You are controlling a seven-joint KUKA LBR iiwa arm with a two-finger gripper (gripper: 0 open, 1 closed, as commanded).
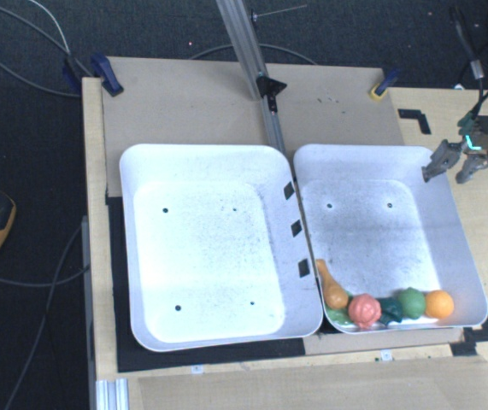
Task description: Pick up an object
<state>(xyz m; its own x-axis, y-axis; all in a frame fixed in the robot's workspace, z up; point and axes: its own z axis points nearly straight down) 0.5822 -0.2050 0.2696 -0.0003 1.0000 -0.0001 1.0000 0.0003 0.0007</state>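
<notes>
Nothing is picked yet: the hand (454, 166) hangs open and empty over the right bin's (372, 229) far right rim, well apart from the toys (389, 304) along its near wall.

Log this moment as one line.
gripper: open, over right bin far corner | holding: nothing | toys: near edge | pick: pending

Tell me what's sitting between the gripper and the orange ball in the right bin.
Nothing: in the camera view, bare speckled floor of the right bin runs from the gripper, at its top right rim, down to the orange ball at the near wall.
</notes>
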